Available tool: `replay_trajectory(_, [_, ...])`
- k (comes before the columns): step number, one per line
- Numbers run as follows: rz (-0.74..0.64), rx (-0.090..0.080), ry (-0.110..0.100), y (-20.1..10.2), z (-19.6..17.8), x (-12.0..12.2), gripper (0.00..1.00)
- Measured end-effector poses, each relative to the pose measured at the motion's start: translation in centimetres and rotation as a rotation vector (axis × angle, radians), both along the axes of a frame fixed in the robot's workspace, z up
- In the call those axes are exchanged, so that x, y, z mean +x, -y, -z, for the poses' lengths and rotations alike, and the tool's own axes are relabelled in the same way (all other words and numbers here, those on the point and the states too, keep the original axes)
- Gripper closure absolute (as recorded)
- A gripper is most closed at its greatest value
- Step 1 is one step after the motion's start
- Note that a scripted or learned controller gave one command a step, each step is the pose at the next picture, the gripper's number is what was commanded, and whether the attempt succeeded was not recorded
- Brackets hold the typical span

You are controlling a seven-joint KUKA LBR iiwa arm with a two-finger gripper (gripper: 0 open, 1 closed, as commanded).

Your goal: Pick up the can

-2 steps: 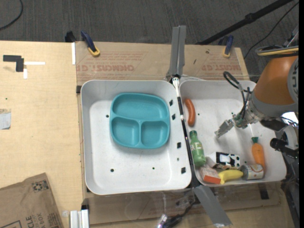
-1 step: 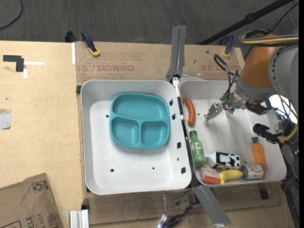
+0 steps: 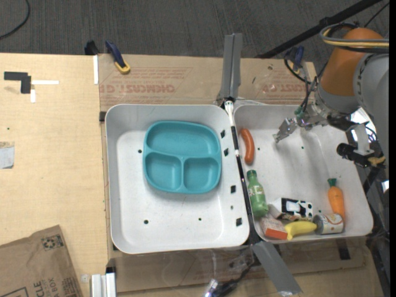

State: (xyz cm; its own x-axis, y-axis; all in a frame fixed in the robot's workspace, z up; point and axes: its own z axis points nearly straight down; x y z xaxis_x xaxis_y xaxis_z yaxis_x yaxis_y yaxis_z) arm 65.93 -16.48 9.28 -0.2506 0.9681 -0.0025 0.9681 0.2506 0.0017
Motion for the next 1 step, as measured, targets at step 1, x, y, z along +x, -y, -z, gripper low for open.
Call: replay_trajectory(1, [0.135, 0.001, -0.002, 1.35, 0.09, -8.62, 0.0])
